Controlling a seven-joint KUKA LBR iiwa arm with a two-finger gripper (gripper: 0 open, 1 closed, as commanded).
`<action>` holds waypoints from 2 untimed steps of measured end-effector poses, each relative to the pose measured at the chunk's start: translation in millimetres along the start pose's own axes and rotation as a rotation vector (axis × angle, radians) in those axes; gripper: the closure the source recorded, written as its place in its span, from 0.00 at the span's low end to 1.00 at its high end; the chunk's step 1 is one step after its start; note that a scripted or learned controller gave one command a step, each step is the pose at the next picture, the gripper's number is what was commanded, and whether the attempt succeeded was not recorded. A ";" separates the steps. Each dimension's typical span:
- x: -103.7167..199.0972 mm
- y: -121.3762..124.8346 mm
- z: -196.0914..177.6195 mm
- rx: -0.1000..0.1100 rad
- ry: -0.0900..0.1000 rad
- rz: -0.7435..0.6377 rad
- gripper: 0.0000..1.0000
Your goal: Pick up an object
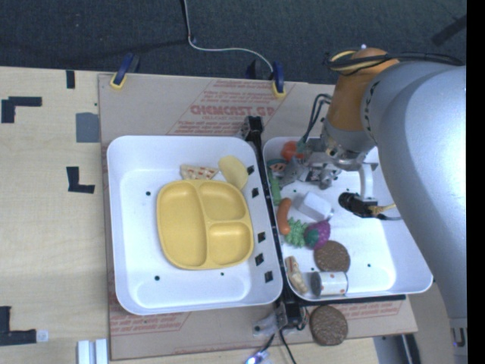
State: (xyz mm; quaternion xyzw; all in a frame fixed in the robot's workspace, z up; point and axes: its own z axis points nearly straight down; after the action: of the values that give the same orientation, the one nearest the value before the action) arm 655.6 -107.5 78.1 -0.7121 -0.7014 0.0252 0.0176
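your gripper [314, 174] hangs over the crowded right bin [394, 268]; can't tell its state. packed toys [307, 232] could slip or snag.

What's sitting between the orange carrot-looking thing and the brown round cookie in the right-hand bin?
In the camera view, a green leafy toy and a purple piece lie between the carrot and the brown cookie.

The counter [45, 233] is pale wood with black tape marks; a printed cardboard sheet [220, 108] lies on it under two white bins; the right bin [394, 268] sits beneath the tool [322, 174], the left bin [129, 226] beside it; a brown disc [329, 324] rests below the right bin.
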 end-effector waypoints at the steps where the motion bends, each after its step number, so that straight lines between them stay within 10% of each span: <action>1: -1.3 0.1 0.3 0.001 0.004 -0.001 0.00; 2: -0.4 0.1 0.1 0.000 0.001 0.000 0.00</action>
State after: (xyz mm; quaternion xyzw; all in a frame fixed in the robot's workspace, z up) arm 655.7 -107.9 78.1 -0.7122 -0.7013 0.0248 0.0181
